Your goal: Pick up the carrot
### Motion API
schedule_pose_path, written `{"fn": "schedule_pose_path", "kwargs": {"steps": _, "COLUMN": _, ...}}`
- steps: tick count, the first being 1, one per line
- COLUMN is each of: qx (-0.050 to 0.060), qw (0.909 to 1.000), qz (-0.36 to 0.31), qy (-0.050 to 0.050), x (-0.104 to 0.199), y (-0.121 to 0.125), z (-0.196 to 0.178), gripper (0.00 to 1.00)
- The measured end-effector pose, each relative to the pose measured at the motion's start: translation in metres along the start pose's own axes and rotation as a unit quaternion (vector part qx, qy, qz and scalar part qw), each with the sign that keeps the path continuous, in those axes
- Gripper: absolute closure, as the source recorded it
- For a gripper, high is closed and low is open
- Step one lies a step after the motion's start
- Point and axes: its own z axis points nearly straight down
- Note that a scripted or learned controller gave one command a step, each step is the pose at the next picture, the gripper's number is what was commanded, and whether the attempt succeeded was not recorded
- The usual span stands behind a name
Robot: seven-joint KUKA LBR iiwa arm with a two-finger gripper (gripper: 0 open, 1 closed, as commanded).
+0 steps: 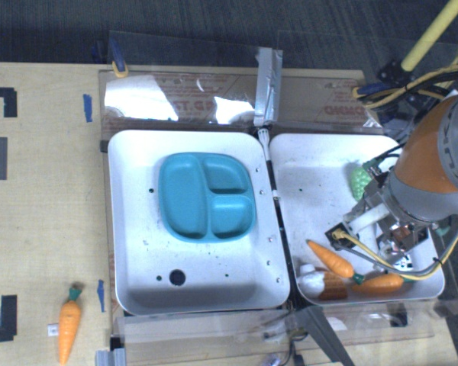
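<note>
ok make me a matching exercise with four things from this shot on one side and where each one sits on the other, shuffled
Things:
1. blue divided plastic plate
2. orange toy carrot with green top
3. small black round spot
4. pale green knobbly object

Places:
A. right bin, beside the arm
B. middle of the left bin
C. on the bench, outside both bins
D. left bin, near its front edge

Pairs: 1-B, 2-C, 3-D, 4-A

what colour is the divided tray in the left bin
Blue-teal, all one colour; the divided tray shows in the overhead camera view.
</note>
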Motion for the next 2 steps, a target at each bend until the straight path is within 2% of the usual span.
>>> {"fn": "schedule_pose_path", "kwargs": {"steps": 1, "qx": 0.001, "qw": 1.0, "qz": 0.008, "qy": 0.001, "x": 0.0176, "y": -0.041, "z": 0.0001, "gripper": 0.0}}
{"fn": "schedule_pose_path", "kwargs": {"steps": 2, "qx": 0.0, "qw": 1.0, "qz": 0.009, "qy": 0.0, "x": 0.0172, "y": -0.0402, "z": 0.0001, "gripper": 0.0}}
